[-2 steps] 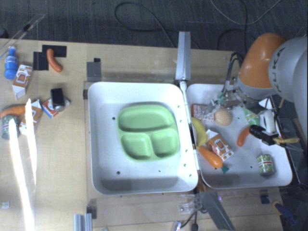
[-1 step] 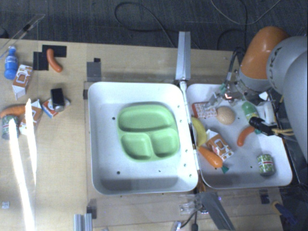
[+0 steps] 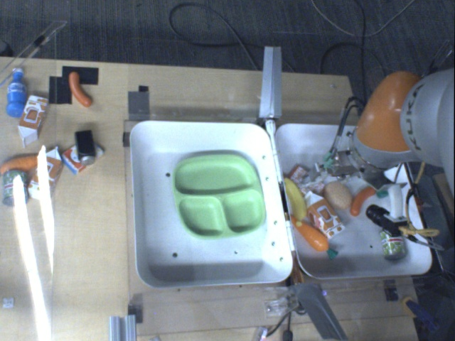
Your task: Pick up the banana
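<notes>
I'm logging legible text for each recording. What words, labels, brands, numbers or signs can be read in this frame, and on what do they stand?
None can be read.
Orange-and-white carton in the right bin: printed pattern, too blurred to read.
Small can in the right bin: label too small to read.
Blue bottle on the bench: label blurred.
Orange-and-white cartons left of the bins: print too small to read.
</notes>
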Action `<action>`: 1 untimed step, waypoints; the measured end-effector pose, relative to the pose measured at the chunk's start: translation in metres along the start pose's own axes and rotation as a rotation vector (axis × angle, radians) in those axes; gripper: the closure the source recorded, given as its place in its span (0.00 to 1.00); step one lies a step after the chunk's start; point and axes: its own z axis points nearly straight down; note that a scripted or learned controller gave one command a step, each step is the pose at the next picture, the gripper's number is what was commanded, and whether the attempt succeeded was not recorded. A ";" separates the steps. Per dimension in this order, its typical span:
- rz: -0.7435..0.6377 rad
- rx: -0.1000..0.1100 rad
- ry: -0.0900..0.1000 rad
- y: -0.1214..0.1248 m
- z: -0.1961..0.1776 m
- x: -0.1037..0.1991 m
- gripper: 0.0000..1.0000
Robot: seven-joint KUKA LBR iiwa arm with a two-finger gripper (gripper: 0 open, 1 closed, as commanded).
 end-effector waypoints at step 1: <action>-0.028 0.028 0.008 -0.034 -0.019 0.021 0.00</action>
